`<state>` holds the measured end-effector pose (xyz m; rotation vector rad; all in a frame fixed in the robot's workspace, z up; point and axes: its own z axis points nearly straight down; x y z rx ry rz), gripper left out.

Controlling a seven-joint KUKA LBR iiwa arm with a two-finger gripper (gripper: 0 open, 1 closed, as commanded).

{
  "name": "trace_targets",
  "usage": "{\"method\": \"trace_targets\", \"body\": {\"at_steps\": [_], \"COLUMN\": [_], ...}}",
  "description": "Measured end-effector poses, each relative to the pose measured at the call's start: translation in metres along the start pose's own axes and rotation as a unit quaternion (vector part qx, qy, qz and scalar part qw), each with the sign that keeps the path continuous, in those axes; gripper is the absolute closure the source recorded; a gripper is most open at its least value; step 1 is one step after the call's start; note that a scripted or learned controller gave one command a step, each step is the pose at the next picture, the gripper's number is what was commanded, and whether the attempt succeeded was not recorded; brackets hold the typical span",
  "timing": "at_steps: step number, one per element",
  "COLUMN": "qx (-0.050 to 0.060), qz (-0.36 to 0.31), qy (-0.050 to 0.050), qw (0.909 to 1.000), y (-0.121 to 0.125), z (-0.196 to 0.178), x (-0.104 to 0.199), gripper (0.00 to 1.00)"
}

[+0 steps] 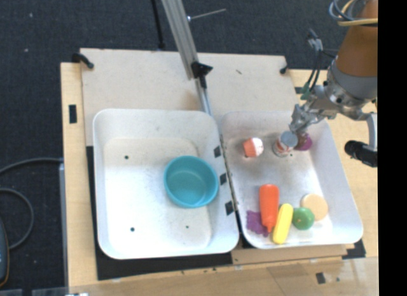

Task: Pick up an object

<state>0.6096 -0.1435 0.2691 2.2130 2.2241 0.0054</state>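
the left bin (114,225) holds one round teal bowl (191,181), smooth like plastic. the right bin (340,180) holds a small orange and white piece (253,148), a purple piece (304,141), and near the front a long orange cylinder (268,203), a yellow oblong shape (282,223), a green ball (303,218), a tan round piece (315,205) and a flat purple piece (255,223). the tool (287,142) is low in the right bin, just beside the purple piece; i cannot tell its state.
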Motion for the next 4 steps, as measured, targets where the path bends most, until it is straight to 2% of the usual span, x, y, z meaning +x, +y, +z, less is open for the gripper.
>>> {"method": "trace_targets", "body": {"at_steps": [1, 2, 3, 4], "qx": [0.003, 0.001, 0.002, 0.001], "qz": [-0.001, -0.001, 0.000, -0.001], "qy": [0.000, 0.001, 0.000, 0.000], "qw": [1.0000, 1.0000, 1.0000, 1.0000], "y": [0.012, 0.029, 0.048, 0.050], "z": [0.013, 0.005, 0.015, 0.014], "x": [0.056, 0.107, 0.150, 0.208], "gripper": [1.00, 1.00, 1.00, 1.00]}}
